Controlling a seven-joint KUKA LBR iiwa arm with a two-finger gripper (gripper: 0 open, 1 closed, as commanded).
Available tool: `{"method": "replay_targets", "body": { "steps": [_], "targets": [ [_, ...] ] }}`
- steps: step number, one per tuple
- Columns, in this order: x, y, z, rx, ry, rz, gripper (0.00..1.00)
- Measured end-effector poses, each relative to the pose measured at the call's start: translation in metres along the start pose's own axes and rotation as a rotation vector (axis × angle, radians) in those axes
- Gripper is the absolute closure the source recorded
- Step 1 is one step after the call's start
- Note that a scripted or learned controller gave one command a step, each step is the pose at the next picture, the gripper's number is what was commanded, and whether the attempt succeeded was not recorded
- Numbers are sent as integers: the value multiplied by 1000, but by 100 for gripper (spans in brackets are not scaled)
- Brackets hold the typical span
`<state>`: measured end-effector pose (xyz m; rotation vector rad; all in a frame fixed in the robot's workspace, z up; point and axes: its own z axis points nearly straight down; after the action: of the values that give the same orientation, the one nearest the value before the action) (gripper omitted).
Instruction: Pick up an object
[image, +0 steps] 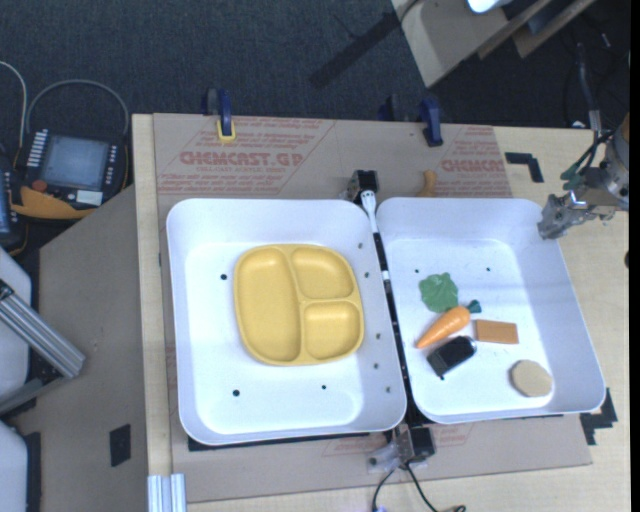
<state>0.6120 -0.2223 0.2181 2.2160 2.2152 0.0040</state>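
Note:
The right bin (540, 260) holds several small objects grouped near its middle. A green leafy piece (438, 291) lies above an orange carrot (444, 326). A flat orange-brown block (496, 332) sits to the carrot's right. Below the carrot lies a black block (451, 355), touching the carrot's lower end. A round tan disc (531, 378) rests near the bin's front right corner. My gripper (562, 213) hangs over the bin's far right rim, well apart from all the objects, and nothing shows in it.
The left bin (200, 380) holds a yellow divided plate (298, 302). Blue clamps (226, 112) pin the cardboard at the back edge. A teach pendant (70, 165) lies off the bench at the left. The arm's wrist (612, 170) stands at the right edge.

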Motion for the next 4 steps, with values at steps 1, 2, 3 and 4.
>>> {"method": "replay_targets", "body": {
  "steps": [1, 2, 3, 4],
  "targets": [
    [-1, 1, -65, -2, 0, -1, 100],
    [52, -17, -63, 9, 6, -5, 100],
    [108, -21, -63, 9, 7, -7, 100],
    [163, -19, -55, 10, 6, -6, 100]
  ]
}}
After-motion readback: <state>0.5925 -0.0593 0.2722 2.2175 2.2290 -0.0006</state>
